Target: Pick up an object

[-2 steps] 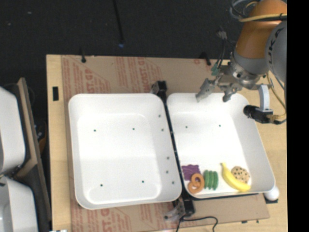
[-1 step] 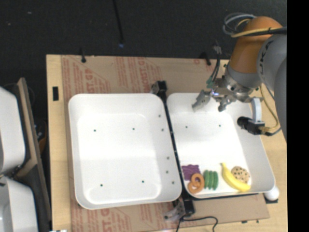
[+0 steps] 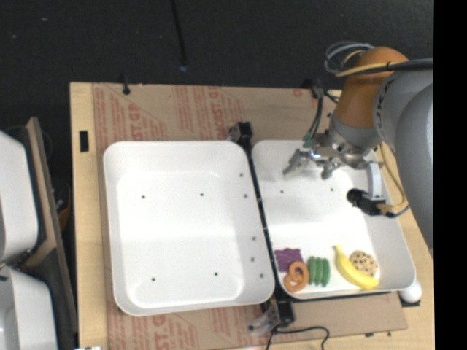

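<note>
My gripper (image 3: 312,168) hangs over the far part of the right bin (image 3: 321,210), its two fingers spread apart with nothing between them. Along that bin's near edge lie a purple piece (image 3: 289,257), an orange ring-shaped pretzel (image 3: 296,276), a green pickle-like piece (image 3: 318,270), a yellow banana (image 3: 349,270) and a brown speckled cookie (image 3: 363,262) resting on the banana. The gripper is well apart from all of them, toward the back of the bin.
The left bin (image 3: 182,224) sits beside the right one, on a cardboard-covered bench (image 3: 168,115). A black clamp (image 3: 241,132) stands at the far end of the seam between bins. Another clamp and cable (image 3: 273,316) lie at the near end.
</note>
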### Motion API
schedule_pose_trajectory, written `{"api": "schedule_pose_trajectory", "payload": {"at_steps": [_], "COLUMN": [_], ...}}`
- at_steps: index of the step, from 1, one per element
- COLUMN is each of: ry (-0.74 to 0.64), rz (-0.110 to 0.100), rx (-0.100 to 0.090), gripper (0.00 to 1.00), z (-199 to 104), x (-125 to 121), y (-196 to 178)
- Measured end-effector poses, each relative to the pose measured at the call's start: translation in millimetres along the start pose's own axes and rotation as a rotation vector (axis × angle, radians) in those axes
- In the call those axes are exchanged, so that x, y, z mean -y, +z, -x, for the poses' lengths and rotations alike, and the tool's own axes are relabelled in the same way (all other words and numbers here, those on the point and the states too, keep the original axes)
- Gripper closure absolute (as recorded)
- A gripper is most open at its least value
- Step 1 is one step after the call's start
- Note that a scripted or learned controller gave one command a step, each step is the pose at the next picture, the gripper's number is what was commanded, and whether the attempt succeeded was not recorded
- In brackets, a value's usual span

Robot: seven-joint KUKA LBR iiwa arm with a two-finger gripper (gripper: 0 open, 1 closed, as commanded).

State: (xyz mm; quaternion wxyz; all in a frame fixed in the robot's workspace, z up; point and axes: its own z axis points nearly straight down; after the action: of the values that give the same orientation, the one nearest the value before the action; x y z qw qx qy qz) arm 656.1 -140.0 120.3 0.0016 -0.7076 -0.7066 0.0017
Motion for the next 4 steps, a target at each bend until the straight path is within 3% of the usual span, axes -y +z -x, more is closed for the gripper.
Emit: {"api": "schedule_pose_trajectory", "payload": {"at_steps": [1,3,4], "ry": [0.001,-0.001,-0.004], "rz": [0.007,0.009,0.005], "rx": [0.001,0.001,0.0], "gripper": [1.0,1.0,1.0], "z": [1,-2,-50], "x": [-2,-1,18], "y": [-14,-104,-103]}}
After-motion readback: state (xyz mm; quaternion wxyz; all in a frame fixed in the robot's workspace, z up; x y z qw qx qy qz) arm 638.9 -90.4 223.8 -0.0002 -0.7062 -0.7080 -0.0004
